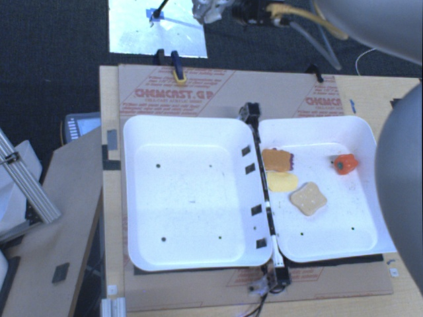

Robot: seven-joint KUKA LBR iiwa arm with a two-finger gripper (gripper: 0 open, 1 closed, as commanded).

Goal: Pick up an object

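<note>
Far left, a slanted aluminium rail [26, 180] lies off the bench edge, with a small grey device [80, 125] just above the tan side surface. The bench top [218, 88] is a cardboard-coloured sheet printed in red lettering, and a yellow-and-black clamp [177, 68] grips its far edge. Beyond that edge, a shiny metal plate [142, 18] lies on the dark floor. The left bin [188, 190], white and shallow, shows small dark dots on its floor. Black clips [254, 190] run along the seam where the two bins meet. At top centre the gripper [211, 2] hangs high above the bench's far edge, well apart from both bins, with nothing visible between its fingers; whether they are spread or closed cannot be told from this angle. Yellowish cables [301, 15] trail from the wrist toward the grey arm [377, 8] at upper right. The right bin [357, 236] holds four things: an orange-brown piece with a purple edge [277, 160] near the seam, a pale yellow flat piece [283, 181] touching just below it, a tan toast-shaped piece [308, 198] beside that, and an orange-red object [344, 164] well apart, toward the right wall. A large grey arm section [400, 197] overlaps the bin's right side.
</note>
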